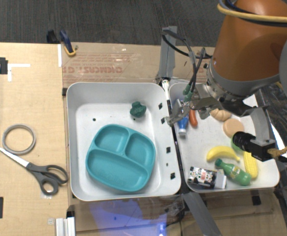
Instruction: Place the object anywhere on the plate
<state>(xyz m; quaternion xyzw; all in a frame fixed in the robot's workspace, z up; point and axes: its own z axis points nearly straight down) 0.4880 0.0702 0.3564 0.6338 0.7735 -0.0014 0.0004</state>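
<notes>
Wooden worktop [35,97] carries two white bins; the teal plate [121,156] lies in the left one. Over the right bin [266,183] the gripper [178,116] hangs beside a small blue-and-white tube [182,126] and an orange sausage-like piece [193,118]; whether its jaws are parted I cannot tell. That tube looks light, stiff and slick, best pinched across its middle

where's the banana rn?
In the right bin, toward its front: the banana lies just left of the corn cob and above the green bottle.
</notes>
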